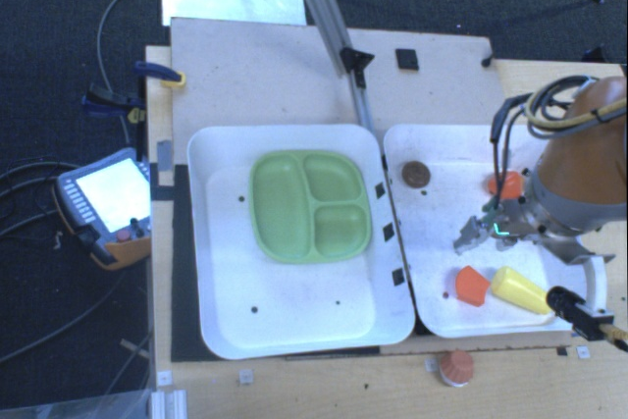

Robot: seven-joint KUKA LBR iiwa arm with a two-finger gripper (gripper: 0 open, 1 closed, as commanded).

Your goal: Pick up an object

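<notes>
Two white bins side by side on the surface (324,44). Left bin (226,309) holds a pale green divided plate (310,206) with three compartments, lying flat in the far half of the bin.

Right bin (432,309) holds the loose objects. A small brown round piece (416,175) sits at the far left of this bin, well apart from the rest. An orange block (471,286), chunky and roughly wedge-shaped, lies near the front of the bin. Just to its right, touching or nearly so, lies a yellow elongated object (520,290), rounded, tilted toward the near right. Another small orange object (507,183) shows farther back, partly hidden by the arm's cables.

Arm (581,167) comes in from the right over the right bin. Gripper (478,232) hangs above the bin floor, between the far orange object and the orange block, apart from both. Fingers (467,235) look spread, nothing between them; released.

A reddish round cap (455,366) lies on the surface just outside the near edge of the right bin. A handheld pendant with a lit screen (103,201) sits off the surface at left.
</notes>
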